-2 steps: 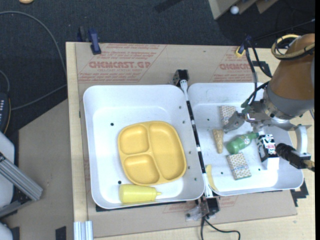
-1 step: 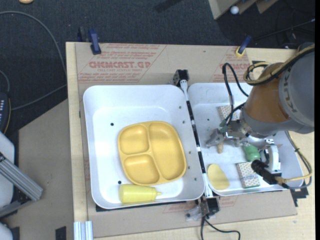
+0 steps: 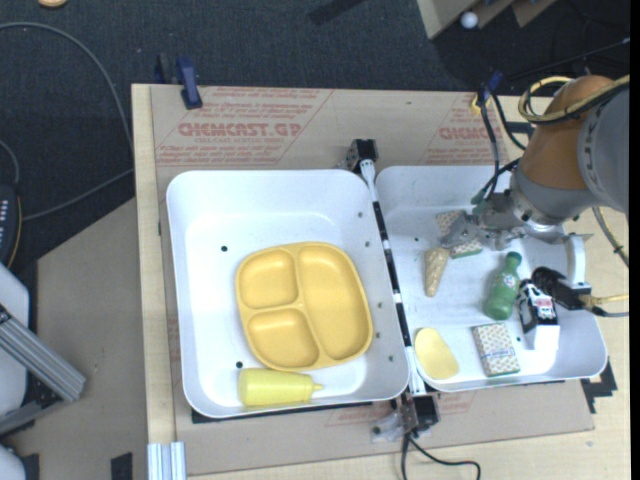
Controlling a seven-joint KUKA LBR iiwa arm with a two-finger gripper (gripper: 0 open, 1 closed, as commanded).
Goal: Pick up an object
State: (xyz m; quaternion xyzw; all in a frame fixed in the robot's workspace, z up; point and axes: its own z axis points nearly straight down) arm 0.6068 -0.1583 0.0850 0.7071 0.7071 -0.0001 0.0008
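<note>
green bottle point(image 3: 503, 288), roughly upright, neck pointing up-frame

Two bins sit side by side on the counter point(image 3: 300, 118). In the left bin point(image 3: 200, 268) a divided plate point(image 3: 302, 305) lies at the middle, with a bottle point(image 3: 278, 387) on its side just in front of it. In the right bin point(image 3: 590, 353) a cone point(image 3: 436, 269) lies toward the left, a small bottle point(image 3: 503, 287) to its right, and a lemon-shaped piece point(image 3: 436, 354) and a small box point(image 3: 496, 349) along the front edge.
</note>
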